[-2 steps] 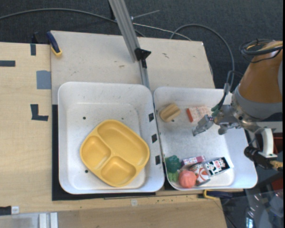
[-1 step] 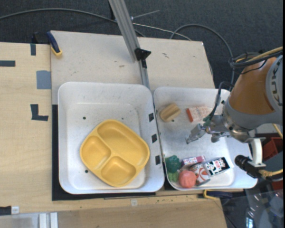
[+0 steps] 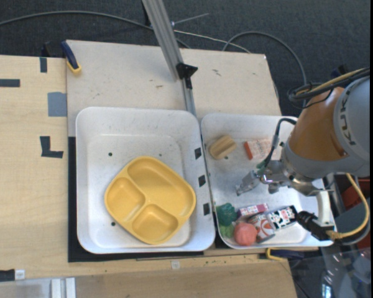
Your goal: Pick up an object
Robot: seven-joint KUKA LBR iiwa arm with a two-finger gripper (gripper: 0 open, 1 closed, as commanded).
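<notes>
Camera view puts my gripper [image 3: 247, 185] over the middle of the right bin [image 3: 236, 124], low above its bare floor and well apart from everything I could take. From this slant I cannot tell what state the tool is in, and I see nothing held in it.

The pickable things sit in two loose groups. Toward the far wall of that bin lie one tan block [image 3: 222, 146] and, just beside it, one small pink-and-white packet [image 3: 258, 148]. Along the near wall are one green piece [image 3: 225, 213], one pink ball [image 3: 245, 233], and one flat printed packet [image 3: 270, 216] lying between them and the corner. That makes five loose items in the right bin. The left bin [image 3: 93, 129] holds one yellow divided tray [image 3: 150, 198] with three compartments.

My judgement is that the tan block is the friendliest target: it looks light and stiff, with sides the jaws could close across, and it has open floor around it. The pink ball looks soft and round, so it may roll or squirt out unless I take it across its widest part. Both packets look thin and probably slippery, lying flat, poor for a pinch from above. The yellow tray seems rigid but wide; only its rim would offer a hold.
</notes>
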